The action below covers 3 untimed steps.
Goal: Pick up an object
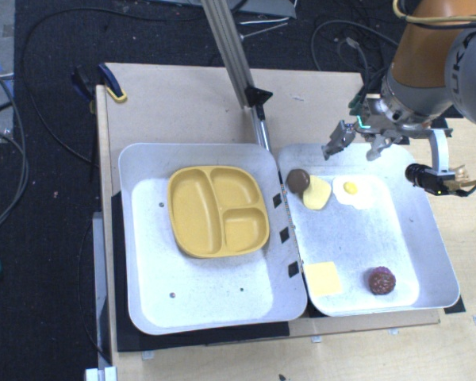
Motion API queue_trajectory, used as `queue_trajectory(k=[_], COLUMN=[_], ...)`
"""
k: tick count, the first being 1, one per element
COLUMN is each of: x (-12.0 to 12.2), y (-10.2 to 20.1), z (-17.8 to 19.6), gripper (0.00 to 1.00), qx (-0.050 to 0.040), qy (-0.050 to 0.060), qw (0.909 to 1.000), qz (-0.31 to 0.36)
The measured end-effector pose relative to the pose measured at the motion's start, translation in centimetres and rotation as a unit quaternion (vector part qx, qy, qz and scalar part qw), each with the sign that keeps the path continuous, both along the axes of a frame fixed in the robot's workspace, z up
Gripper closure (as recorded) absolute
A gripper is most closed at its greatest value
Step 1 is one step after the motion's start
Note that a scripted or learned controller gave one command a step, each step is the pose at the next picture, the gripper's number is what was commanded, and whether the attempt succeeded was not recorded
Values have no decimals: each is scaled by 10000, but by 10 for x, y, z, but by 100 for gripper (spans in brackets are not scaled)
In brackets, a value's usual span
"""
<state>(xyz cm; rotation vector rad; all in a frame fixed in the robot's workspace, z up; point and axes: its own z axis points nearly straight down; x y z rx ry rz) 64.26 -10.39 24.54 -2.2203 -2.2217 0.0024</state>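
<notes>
Toward six o'clock in the right bin (428, 236), I see a dark red ball (381, 280) on the floor, with a yellow cheese-like square (323, 278) at its nine o'clock. Up at twelve o'clock in that bin lie a fried egg (355, 191), a pale yellow piece (316, 194) and a brown lump (298, 181), the last two touching. My gripper (357, 143) hovers above that bin's twelve o'clock rim, fingers spread apart with nothing between them. At nine o'clock, the left bin (143, 292) holds a yellow divided plate (218, 210). Both bins rest on a tan bench (174, 101); black floor with loose cables (47, 125) surrounds it, and a metal pole (232, 46) slants in from twelve o'clock.
</notes>
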Motion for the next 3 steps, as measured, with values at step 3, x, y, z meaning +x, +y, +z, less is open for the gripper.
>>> queue_trajectory(k=[3], x=[-3], y=[2], z=[-97], gripper=[0], qx=[0], qy=[15], qw=[10000], qz=[-10])
